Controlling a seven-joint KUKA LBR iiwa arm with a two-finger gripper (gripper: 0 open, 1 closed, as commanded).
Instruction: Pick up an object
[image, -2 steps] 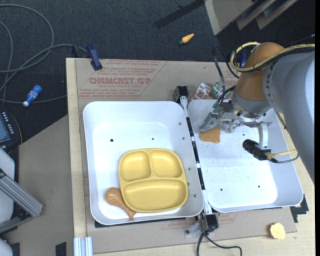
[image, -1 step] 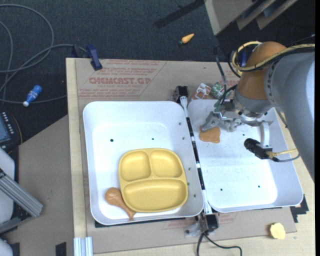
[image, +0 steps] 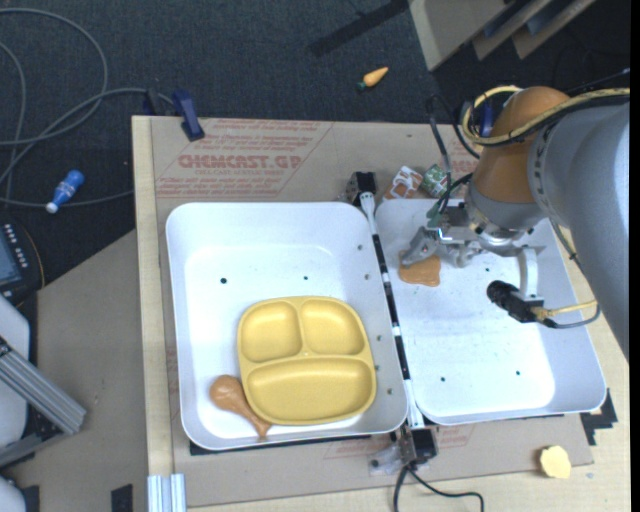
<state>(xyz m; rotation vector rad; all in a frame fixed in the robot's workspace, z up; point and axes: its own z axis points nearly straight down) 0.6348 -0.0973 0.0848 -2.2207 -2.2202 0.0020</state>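
Observation:
In the right bin (image: 500, 370), near its upper left corner, lies a small orange-brown object (image: 421, 271). My gripper (image: 443, 246) hangs right above and slightly right of it, close to it or touching it; the view does not show the object held. The grey arm with its orange band (image: 512, 150) reaches in from the upper right. In the left bin (image: 200, 250) a yellow divided plate (image: 304, 358) lies towards the front, with an orange drumstick-shaped toy (image: 235, 396) against its lower left edge.
A black plug on a yellow cable (image: 512, 300) hangs over the right bin just right of the gripper. Small colourful items (image: 418, 181) sit at the right bin's far rim. A yellow chunk (image: 553, 461) lies on the bench's front right corner.

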